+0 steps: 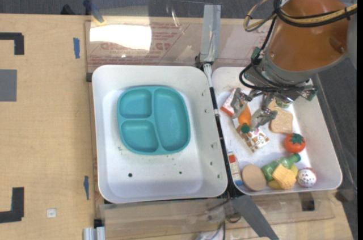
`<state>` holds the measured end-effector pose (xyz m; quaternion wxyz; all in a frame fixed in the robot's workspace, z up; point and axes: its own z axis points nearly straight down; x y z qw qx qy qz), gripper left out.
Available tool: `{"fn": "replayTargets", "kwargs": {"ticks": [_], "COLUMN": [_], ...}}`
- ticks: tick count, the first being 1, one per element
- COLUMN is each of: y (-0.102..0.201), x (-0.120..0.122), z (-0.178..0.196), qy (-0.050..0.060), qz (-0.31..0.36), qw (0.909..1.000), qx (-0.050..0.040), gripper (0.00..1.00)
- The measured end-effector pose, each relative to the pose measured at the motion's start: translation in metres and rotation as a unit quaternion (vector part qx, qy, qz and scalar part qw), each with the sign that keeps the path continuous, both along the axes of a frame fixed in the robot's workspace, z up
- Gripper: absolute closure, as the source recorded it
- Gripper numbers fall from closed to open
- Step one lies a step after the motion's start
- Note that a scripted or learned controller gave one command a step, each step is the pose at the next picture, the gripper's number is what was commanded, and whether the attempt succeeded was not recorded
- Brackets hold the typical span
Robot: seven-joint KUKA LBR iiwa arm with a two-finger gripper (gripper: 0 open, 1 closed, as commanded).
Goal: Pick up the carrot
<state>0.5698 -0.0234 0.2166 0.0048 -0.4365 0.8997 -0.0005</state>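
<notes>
The carrot (244,117), small and orange with a green top, lies in the right bin (329,137) near its left side. My gripper (250,109) hangs right over it from the orange-banded wrist (306,29). One finger (239,101) stands to the carrot's upper left and the other finger (263,116) to its right. The jaws look open around the carrot, with gaps on both sides. The carrot rests on the bin floor.
Around the carrot in the right bin are a red and white packet (229,104), a patterned box (258,139), a bread slice (282,122), a tomato (294,143), corn (284,177), a white ball (307,177) and a tan disc (254,177). The left bin (108,176) holds a teal divided plate (153,120).
</notes>
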Motion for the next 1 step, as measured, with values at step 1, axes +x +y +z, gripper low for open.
{"fn": "replayTargets", "kwargs": {"ticks": [1], "y": [0.0188], "x": [-0.0555], "z": [-0.0155], "qy": [0.004], "qz": [0.21], "qw": [0.9778], "qx": [-0.0012], "gripper": [1.0]}}
